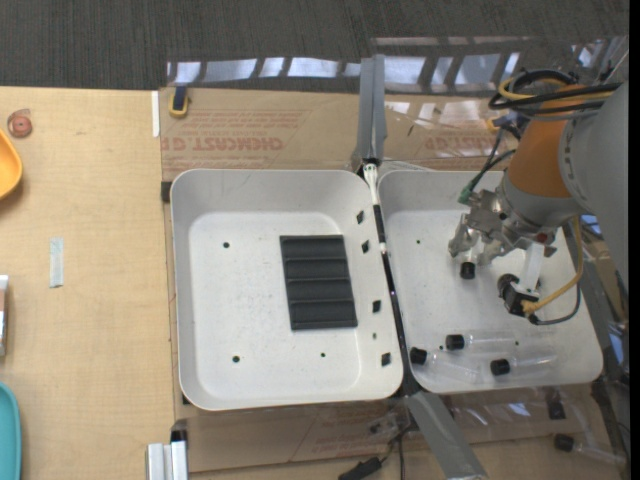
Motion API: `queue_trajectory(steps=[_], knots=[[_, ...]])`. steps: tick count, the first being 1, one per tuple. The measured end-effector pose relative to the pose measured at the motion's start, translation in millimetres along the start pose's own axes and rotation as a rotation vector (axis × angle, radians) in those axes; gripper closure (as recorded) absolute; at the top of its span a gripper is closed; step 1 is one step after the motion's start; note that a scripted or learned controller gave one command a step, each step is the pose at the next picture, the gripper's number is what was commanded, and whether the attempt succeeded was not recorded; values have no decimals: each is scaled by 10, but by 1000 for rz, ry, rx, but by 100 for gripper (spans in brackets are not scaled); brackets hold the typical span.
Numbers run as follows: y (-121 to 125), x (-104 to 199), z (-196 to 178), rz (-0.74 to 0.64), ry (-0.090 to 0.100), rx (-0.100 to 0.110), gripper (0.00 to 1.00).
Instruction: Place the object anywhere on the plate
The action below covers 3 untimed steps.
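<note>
Lying flat: ribbed black rectangular plate [318, 282].

White bins [200, 368]; black ribbed plate [317, 282]; grey arm [600, 138], orange band [540, 163]; tan bench [90, 348].

The grey arm [600, 158] reaches in from the right edge of the camera view, its thick upper part filling the top right corner. The orange band [535, 163] sits just above the wrist, and yellow and black cables [545, 86] loop over the top of it. Below the band the wrist narrows into a silver metal housing [500, 223], tilted down and toward the left. The end effector [467, 258] points downward from that housing, its tip a small dark and silver piece. Another cable [545, 303] curls out beneath the wrist on the right. Whether the fingers are apart or together is too small to tell.
</note>
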<state>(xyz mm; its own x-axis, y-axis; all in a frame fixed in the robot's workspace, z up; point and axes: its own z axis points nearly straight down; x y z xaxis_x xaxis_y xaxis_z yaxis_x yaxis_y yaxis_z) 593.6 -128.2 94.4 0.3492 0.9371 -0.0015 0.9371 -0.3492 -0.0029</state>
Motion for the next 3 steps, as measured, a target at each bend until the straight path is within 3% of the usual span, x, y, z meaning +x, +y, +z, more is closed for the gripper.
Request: queue_trajectory(steps=[1,2,3], knots=[[-10,789,-968,-349,-1,-1,100],[-821,1206,-960,-277,-1,1,100],[-1312,1505,-954,-134,-2,2,100]])
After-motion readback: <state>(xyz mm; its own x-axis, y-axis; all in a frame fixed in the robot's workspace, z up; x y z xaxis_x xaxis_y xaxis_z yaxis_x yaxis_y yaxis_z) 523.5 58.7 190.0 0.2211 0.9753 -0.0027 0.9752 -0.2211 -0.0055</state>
